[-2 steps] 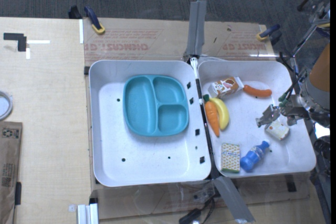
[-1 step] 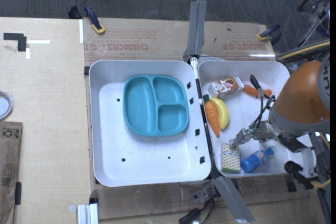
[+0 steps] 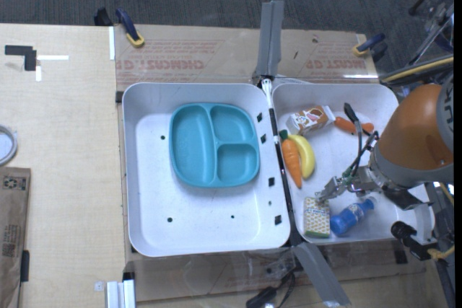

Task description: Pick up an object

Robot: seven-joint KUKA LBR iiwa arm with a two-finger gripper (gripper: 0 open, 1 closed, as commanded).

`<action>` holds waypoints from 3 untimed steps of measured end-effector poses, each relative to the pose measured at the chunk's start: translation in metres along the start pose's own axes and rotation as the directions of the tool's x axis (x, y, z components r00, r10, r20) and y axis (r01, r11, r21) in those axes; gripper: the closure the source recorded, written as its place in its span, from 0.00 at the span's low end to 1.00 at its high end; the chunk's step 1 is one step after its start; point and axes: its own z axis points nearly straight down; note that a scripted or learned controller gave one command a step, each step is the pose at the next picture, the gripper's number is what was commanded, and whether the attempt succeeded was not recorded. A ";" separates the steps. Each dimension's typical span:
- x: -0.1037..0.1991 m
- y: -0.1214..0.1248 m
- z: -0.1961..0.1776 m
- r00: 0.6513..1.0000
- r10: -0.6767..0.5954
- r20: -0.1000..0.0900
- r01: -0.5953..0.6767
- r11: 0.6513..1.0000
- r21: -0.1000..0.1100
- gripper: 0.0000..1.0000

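Bench with two white bins point(image 3: 137, 155) | gripper point(image 3: 330, 190) low in right bin above green box point(image 3: 316, 218); finger spread unclear, nothing visibly held | pick apparently not yet done

Teal divided plate point(image 3: 214, 145) in a white bin point(image 3: 144, 177); orange carrot point(image 3: 292, 162), yellow banana point(image 3: 306, 155), seemingly blue bottle point(image 3: 351, 218).
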 end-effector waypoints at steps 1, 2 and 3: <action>0.001 0.002 -0.008 1.000 0.002 -0.004 -0.002 1.000 0.000 1.00; 0.001 0.001 -0.006 1.000 0.003 -0.005 -0.003 1.000 0.004 0.00; 0.000 0.002 -0.013 1.000 0.008 -0.006 -0.008 1.000 0.007 1.00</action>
